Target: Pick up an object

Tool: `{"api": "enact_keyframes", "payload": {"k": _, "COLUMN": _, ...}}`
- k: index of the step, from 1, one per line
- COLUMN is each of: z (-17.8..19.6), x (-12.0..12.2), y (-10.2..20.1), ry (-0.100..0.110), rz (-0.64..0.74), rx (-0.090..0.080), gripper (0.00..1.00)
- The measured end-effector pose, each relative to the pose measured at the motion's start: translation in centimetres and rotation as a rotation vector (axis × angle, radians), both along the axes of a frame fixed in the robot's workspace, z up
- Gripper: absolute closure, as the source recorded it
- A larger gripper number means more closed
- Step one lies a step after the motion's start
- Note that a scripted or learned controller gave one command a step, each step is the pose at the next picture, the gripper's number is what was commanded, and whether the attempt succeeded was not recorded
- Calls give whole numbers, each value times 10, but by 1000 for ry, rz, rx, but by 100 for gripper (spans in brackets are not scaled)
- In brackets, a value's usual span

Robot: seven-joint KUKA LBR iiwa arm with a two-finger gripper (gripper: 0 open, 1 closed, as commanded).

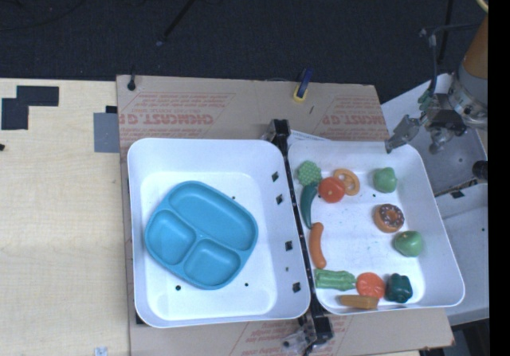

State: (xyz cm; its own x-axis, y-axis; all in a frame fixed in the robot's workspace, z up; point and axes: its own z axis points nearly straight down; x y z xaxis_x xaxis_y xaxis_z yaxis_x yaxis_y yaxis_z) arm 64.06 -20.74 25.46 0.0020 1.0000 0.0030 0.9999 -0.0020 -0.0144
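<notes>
End effector (pixel 434 119) above right bin's (pixel 446 251) corner, green apple (pixel 385 180) near

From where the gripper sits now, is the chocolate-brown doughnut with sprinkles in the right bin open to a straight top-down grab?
Probably yes. The brown sprinkled doughnut lies alone on bare bin floor, apart from the green round fruit above and the green apple below. The gripper hangs beyond the right white bin's far corner, nothing between.

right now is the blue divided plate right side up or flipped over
Right side up: the blue divided plate lies flat in the left bin, its three compartments facing up with raised dividers showing between them.
</notes>
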Motion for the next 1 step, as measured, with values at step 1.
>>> {"api": "enact_keyframes", "payload": {"k": 1, "z": 9, "x": 2, "y": 0, "ry": -14, "rz": 2, "rx": -3, "gripper": 0}}
